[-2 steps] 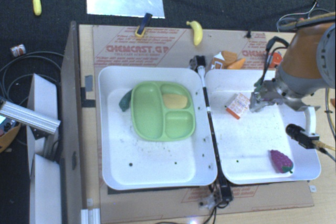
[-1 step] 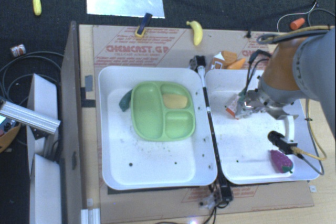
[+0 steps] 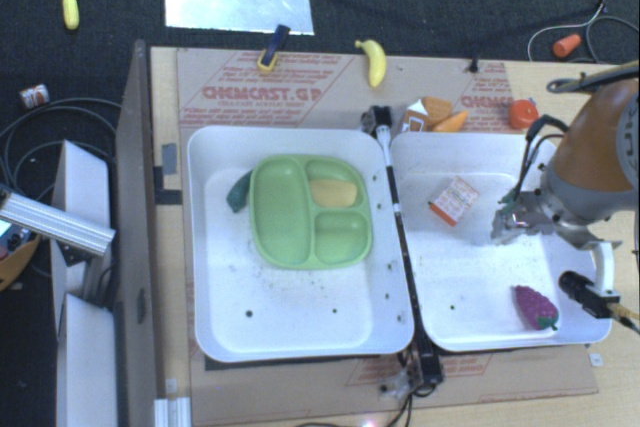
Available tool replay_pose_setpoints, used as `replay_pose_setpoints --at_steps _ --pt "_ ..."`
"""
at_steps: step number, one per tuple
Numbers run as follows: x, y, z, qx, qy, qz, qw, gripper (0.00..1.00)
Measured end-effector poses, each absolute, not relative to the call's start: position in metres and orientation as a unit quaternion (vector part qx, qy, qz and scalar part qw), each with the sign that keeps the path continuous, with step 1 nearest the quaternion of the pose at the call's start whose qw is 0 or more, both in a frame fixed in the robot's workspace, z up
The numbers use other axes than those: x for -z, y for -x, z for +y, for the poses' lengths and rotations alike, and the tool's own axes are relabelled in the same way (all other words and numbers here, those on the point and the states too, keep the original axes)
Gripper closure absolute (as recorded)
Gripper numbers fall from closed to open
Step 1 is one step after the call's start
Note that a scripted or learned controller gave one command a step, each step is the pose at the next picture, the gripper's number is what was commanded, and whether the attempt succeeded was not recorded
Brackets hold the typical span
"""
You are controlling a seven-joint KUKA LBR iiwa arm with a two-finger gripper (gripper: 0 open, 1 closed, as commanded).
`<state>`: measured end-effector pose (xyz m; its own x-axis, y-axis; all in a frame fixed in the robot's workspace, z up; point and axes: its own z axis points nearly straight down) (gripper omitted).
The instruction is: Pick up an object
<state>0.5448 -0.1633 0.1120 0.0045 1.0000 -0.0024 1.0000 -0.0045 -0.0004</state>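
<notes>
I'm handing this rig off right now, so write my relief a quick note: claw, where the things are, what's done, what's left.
Claw: low over the right bin, near its middle-right; nothing seen between its tips, and I can't tell its opening.
Right bin: small orange-and-white box left of the claw, apart from it; purple grape bunch near the front right corner.
Left bin: green divided plate with a yellow item in its upper right compartment; dark green piece at the plate's left edge.
Done: no pick visible.
Left: grasp and lift one object; the box and the grapes look closest.
</notes>
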Motion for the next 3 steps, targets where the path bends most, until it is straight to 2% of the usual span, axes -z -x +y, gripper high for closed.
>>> replay_pose_setpoints --at_steps 1,2,3 --pt "-0.17 -0.547 -0.095 -0.0028 -0.703 0.711 0.002 1.0" --pt "-0.166 -0.546 -0.1 -0.0007 -0.706 0.708 0.001 0.0" --pt "-0.08 -0.551 -0.108 0.0001 -0.707 0.707 0.0 0.0"
